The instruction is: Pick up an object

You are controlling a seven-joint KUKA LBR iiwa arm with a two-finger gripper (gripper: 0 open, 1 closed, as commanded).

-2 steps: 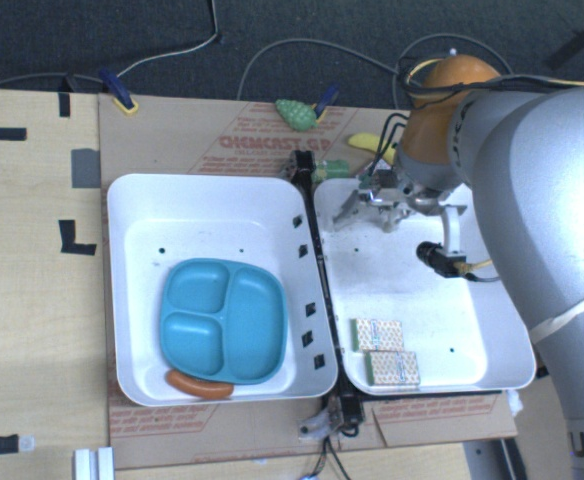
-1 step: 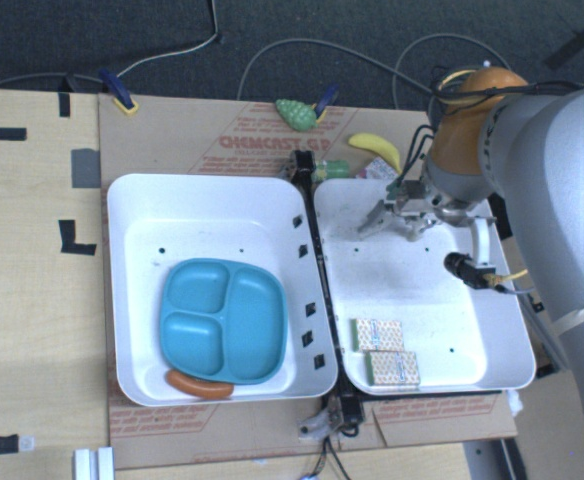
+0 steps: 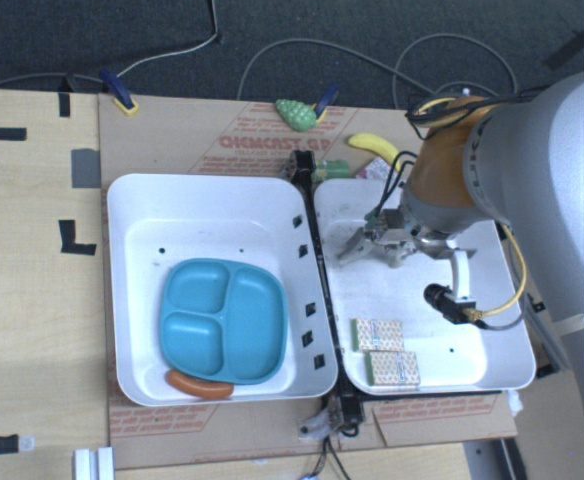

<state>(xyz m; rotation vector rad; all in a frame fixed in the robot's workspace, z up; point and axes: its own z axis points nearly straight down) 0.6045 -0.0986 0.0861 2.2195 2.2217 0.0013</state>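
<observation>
Even bright overhead light; soft shadows; mild glare on white bins (image 3: 132,298); slightly soft focus.

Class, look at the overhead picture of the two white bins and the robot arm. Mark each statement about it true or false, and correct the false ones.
1. The blue divided plate lies in the left bin. True.
2. The orange sausage sits in the right bin. False: it lies in the left bin, at the plate's near edge.
3. Two small boxes lie side by side in the right bin. True.
4. The banana is inside the left bin. False: it lies on the cardboard beyond the right bin.
5. The claw hangs over the right bin, near its left wall. True.
</observation>
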